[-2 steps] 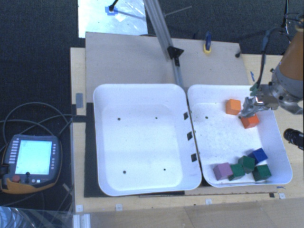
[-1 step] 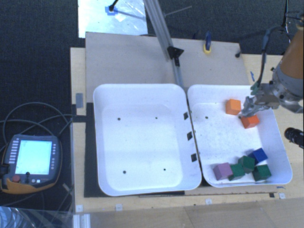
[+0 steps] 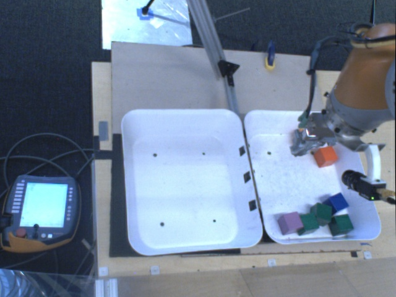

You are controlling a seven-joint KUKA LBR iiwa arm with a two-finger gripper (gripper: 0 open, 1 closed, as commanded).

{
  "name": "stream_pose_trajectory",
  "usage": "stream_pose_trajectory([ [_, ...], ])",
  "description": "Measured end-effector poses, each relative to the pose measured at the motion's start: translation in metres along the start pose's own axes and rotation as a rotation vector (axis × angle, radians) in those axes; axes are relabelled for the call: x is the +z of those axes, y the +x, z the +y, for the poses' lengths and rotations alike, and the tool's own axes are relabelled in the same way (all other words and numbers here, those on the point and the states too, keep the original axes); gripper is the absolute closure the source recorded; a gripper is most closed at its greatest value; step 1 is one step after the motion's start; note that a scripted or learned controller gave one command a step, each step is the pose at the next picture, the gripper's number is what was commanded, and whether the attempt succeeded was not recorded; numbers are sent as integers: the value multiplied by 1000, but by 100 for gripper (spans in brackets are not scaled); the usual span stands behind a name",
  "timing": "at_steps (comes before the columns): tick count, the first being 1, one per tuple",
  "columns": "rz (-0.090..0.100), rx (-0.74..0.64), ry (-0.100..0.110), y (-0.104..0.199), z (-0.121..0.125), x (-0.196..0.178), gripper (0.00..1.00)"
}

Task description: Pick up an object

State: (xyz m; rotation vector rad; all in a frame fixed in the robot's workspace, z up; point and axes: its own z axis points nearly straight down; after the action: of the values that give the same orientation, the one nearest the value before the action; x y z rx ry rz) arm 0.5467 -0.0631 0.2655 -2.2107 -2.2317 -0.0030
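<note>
In the camera view, the tool (image 3: 301,145) hangs low over the far part of the right bin (image 3: 272,166), just left of the orange block (image 3: 325,156), probably lined up for a grasp; whether it is apart or together I cannot tell. The block lies on the bin floor, slightly turned, with no clear long axis. The other blocks (image 3: 315,218) crowd the near right corner, where the walls probably hinder a grasp
</note>
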Motion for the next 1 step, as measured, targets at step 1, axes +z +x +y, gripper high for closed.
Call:
stream_pose_trajectory([
  [1,0,-2,0,55,10,7,100],
])
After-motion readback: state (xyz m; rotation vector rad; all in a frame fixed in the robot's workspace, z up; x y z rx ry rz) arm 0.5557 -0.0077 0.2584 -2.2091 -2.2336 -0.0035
